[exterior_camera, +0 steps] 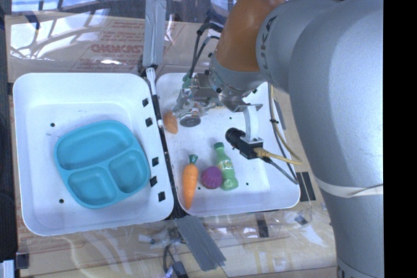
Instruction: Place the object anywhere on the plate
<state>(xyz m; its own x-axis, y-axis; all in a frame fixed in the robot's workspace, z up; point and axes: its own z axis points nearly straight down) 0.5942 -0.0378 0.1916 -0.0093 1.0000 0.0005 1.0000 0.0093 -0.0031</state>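
Camera view has the gripper low in the right bin, just beside a small orange piece; whether it's gripping, I can't tell. Blue plate sits in the left bin. Carrot, purple ball and green bottle lie together.

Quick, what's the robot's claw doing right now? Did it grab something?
Gripper: low in the right bin, right beside a small orange object at the bin's left wall; whether it is open, shut or holding anything cannot be told.
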